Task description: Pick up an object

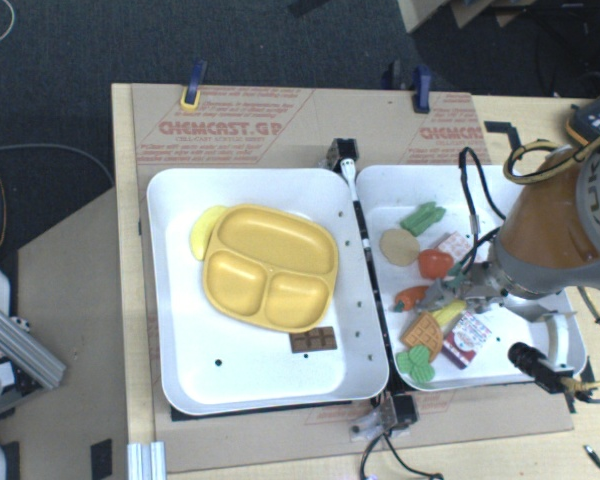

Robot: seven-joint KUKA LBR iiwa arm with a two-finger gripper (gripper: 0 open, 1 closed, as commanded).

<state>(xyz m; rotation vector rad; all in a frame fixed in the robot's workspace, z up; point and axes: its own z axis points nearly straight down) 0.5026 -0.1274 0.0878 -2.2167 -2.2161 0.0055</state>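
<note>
In the left bin [170, 268] I see a yellow divided plate [268, 266] and a chocolate bar [313, 341]; the toy foods [427, 286] crowd the right bin [380, 193]. My hand [458, 286] hangs low over them; I cannot tell its opening. I'd centre on one piece, the red tomato [435, 263], before closing.

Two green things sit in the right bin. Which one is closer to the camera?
The green piece at the bin's front-left corner, just below the waffle-like toy. The other green toy lies toward the back of the bin, above the tan disc.
</note>
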